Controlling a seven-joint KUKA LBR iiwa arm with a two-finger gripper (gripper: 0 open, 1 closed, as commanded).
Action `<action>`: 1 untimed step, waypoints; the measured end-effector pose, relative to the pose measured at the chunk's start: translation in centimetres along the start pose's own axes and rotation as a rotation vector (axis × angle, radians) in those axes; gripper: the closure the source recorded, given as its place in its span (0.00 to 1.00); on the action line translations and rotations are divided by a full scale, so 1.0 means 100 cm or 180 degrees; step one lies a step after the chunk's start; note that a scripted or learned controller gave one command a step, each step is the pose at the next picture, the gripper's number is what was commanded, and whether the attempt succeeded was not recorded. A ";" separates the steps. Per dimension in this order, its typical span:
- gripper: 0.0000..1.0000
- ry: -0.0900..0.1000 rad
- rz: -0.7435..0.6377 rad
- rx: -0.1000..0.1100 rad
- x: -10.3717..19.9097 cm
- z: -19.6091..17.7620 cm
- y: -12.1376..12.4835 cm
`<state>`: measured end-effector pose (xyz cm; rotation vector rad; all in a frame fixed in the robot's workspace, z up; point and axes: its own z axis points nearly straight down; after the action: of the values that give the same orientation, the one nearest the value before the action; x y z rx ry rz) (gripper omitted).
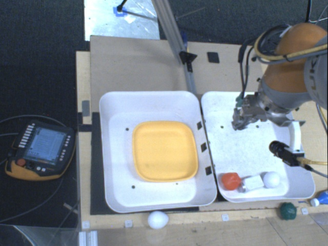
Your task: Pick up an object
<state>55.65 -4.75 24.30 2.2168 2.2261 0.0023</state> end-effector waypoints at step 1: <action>1.00 0.0001 -0.0004 -0.0001 0.053 -0.008 -0.009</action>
<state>54.74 0.59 25.10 2.2154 2.2274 0.0032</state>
